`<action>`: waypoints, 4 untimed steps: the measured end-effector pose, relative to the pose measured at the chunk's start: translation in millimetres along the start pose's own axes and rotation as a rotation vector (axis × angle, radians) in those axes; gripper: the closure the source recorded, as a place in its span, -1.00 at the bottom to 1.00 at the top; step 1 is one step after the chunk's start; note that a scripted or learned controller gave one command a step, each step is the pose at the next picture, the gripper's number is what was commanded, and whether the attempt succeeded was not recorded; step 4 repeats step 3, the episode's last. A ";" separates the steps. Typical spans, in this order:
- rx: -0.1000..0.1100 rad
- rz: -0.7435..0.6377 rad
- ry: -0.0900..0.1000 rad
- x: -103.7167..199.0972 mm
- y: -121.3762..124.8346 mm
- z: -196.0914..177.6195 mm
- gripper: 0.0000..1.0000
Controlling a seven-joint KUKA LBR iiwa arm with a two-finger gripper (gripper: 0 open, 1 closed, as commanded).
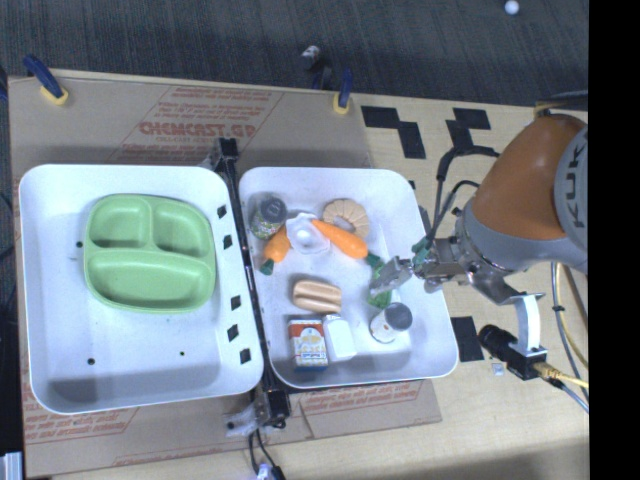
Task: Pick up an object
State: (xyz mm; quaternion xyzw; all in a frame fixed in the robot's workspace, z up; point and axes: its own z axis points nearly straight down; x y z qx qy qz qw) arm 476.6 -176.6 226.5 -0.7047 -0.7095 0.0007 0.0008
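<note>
We record one pincer (pixel 392 273), reaching in over the right rim of the right bin (pixel 432 338) and hanging low above its contents; its fingers are too small and blurred among the items beneath for us to tell whether they stand wide, narrow or closed on anything. Directly beneath and just beside the pincer: a green-ended item (pixel 381 290) (identity unclear) and, just below it in the frame, a white piece with a dark round disc (pixel 397 317). To the pincer's left, near: an orange carrot (pixel 340 238) lying slantwise, with a round tan biscuit-like piece (pixel 346 213) just above it. Further left: a second small carrot (pixel 275 247), a white crumpled piece (pixel 303 237) and a dark round jar (pixel 269 211) close to the bin's left wall. Below and left of the pincer: a tan bread roll (pixel 316 293), a small red-and-white carton (pixel 309 343) and a white block (pixel 340 338) touching its right side. Well apart, far left of the pincer: the left bin (pixel 40 298), which holds a green divided tray (pixel 151 252). Both bins rest on the cardboard-covered bench (pixel 180 118).
</note>
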 end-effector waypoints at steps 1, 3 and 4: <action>-0.001 -0.001 0.002 43.7 1.1 122.2 -1.00; -0.007 -0.001 -0.002 95.1 2.4 -37.8 1.00; -0.007 -0.001 -0.002 95.1 2.4 -37.8 1.00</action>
